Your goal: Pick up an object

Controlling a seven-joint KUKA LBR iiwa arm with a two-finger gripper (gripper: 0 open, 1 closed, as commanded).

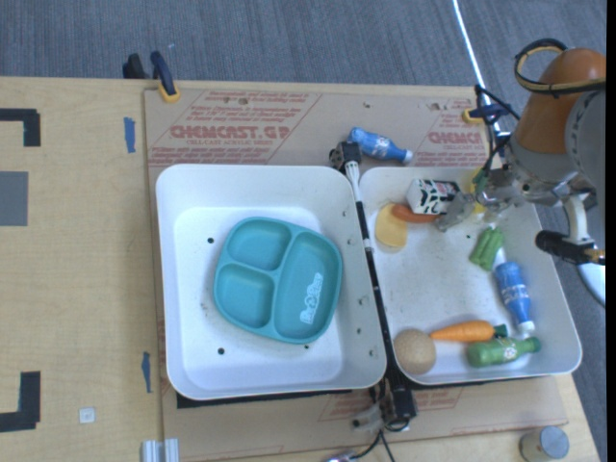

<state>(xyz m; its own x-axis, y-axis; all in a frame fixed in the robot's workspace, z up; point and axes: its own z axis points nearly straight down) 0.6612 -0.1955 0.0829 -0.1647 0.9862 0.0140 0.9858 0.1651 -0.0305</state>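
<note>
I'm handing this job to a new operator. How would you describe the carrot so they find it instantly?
Look in the right white bin, along its near edge. The carrot lies there, between a tan ball and a green bottle. It is the one long, tapered bright orange piece with a green stem end.

White bins: two, side by side, left bin (183, 287) and right bin (558, 345)
Teal divided plates: one (277, 279), in the left bin
Blue bottles: two, one (514, 295) in the right bin, one (379, 145) on the surface beyond the bins
Green bottles: two, (486, 246) and (500, 351), right bin
Carrots: one (464, 332), near side
Tan balls: one (416, 350)
Black-and-white cups: one (431, 196), perhaps a cow-print mug
Yellow round pieces: one (390, 229)
</note>
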